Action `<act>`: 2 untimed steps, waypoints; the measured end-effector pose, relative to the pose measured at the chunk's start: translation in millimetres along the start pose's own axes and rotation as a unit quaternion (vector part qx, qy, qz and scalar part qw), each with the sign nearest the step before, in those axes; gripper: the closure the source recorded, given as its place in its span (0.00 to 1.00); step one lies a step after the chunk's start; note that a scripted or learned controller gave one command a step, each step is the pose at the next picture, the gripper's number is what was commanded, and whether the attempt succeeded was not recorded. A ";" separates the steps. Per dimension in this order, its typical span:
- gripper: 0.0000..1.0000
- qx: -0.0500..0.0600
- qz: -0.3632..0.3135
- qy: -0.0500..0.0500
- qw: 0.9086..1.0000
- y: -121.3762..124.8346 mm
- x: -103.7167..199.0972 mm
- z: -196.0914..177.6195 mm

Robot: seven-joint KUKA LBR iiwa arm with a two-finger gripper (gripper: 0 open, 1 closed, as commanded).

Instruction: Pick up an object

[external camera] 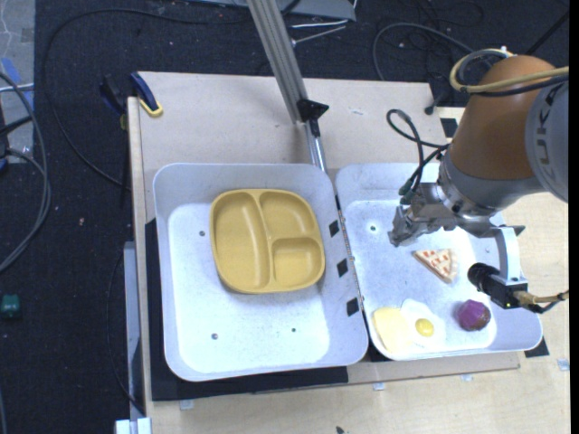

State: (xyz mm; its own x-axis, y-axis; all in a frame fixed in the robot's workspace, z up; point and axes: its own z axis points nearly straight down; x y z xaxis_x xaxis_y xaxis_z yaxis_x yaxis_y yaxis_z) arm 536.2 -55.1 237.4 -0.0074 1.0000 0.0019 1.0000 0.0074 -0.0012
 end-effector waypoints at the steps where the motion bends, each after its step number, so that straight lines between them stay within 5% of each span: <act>1: 1.00 0.000 -0.001 0.000 1.000 -12.3 63.5 3.3; 2: 1.00 0.000 -0.001 0.000 1.000 -16.3 121.5 -3.3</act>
